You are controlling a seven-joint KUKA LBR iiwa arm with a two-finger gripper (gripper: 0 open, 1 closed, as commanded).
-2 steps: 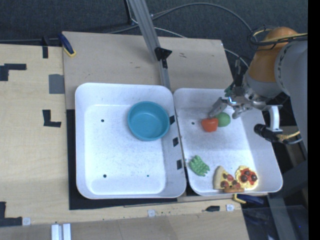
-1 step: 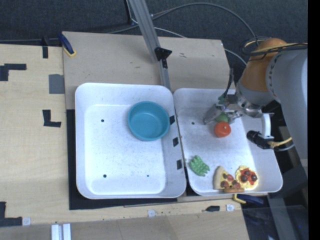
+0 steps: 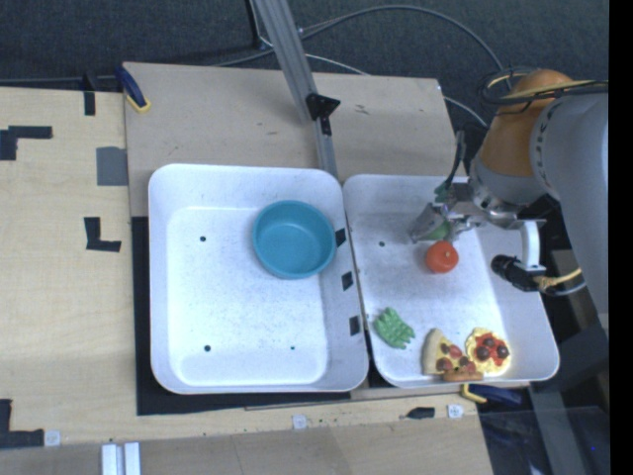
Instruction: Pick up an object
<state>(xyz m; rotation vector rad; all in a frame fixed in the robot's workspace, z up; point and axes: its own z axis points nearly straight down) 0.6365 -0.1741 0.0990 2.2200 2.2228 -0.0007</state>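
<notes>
The gripper (image 3: pixel 435 228) of the grey arm is seen low over the right white bin (image 3: pixel 396 206), in its upper half. Whether it is open or closed cannot be told. Just below the gripper, touching or nearly touching it, a small round red tomato-like toy (image 3: pixel 442 257) is seen on the bin floor. Further below and to its left a green leafy toy (image 3: pixel 394 329) is found. Well below the gripper, by the bin's near rim, a toy pizza slice (image 3: pixel 446 356) and a yellow-and-red toy (image 3: pixel 488 349) are placed side by side. Well to the gripper's left, in the left white bin (image 3: pixel 198 295), a round blue bowl (image 3: pixel 294 238) is set.
</notes>
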